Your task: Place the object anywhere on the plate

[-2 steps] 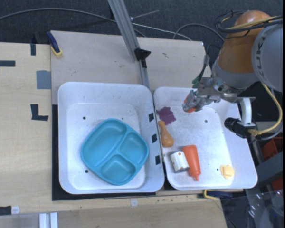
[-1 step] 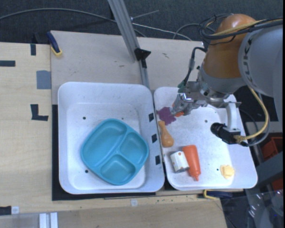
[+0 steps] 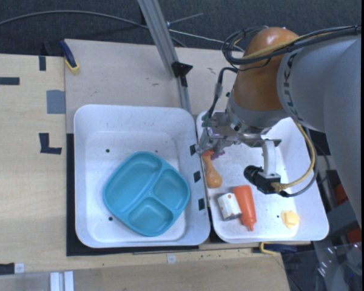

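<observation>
A blue plate point(image 3: 147, 193) with three compartments lies in the left bin point(image 3: 91, 126). In the right bin point(image 3: 309, 217), my gripper point(image 3: 210, 148) hangs low near the left wall, just above the upper end of an orange, pear-shaped object point(image 3: 213, 174). A small red piece shows right at the fingertips, touching the top of that object. The arm's orange band and grey wrist hide the back of the right bin.
An orange bottle-like object point(image 3: 246, 206) with a white labelled block point(image 3: 228, 205) beside it lies in the right bin's front. A small yellow item point(image 3: 290, 219) sits at the front right. A black fitting point(image 3: 259, 179) with a cable hangs off the arm. A metal pole point(image 3: 164, 35) rises behind the bins.
</observation>
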You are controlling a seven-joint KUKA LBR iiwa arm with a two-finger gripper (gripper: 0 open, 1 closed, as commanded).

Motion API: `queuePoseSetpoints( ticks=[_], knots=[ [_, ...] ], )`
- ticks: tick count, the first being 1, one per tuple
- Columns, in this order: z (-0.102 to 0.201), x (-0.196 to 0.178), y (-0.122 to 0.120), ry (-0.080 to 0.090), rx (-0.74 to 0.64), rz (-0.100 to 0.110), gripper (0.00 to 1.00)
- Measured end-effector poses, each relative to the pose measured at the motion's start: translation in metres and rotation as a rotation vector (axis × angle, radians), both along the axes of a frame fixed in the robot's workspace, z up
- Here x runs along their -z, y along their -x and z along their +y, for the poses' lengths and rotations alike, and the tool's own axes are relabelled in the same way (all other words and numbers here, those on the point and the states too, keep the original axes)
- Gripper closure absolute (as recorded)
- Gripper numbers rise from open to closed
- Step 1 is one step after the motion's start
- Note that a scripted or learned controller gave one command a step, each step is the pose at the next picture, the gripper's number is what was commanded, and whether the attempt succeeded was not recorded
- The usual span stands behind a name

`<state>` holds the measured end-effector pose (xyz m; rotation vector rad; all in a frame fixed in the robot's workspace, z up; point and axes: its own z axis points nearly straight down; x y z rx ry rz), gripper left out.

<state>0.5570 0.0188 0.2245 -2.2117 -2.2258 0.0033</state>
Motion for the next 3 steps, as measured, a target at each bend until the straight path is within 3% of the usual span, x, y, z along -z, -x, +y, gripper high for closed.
queuePoseSetpoints(
  ticks=[2,3],
  knots=[
    [0.094,0.006,0.010,0.000,-0.001,0.000,1.00],
    [0.107,-0.009,0.022,0.000,0.002,-0.002,1.00]
  ],
)
